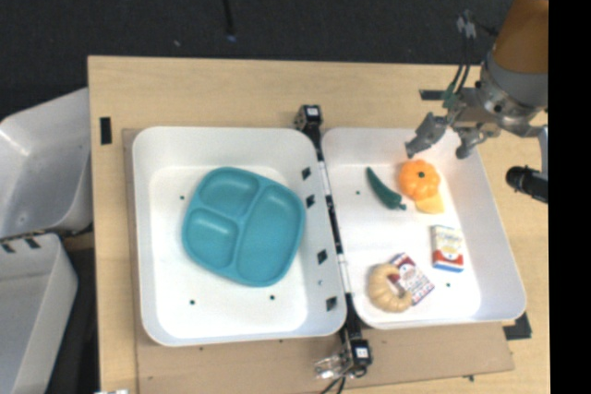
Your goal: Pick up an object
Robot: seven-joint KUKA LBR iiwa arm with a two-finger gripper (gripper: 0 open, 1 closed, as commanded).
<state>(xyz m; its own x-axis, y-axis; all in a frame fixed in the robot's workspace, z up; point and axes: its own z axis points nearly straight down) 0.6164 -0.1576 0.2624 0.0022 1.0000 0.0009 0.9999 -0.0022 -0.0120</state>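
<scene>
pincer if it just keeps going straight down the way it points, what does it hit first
Most likely the orange pumpkin-like toy, which lies just below the open pincer in the right bin. Depth is unclear, so it might land on bare bin floor beside it.

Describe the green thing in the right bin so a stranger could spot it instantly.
Look in the right bin, near its upper middle. Just left of the orange pumpkin lies a small green pepper, slim and curved. It is the bin's sole green item.

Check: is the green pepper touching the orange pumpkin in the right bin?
Apart. The camera view shows a strip of white bin floor between the green pepper and the orange pumpkin.
</scene>
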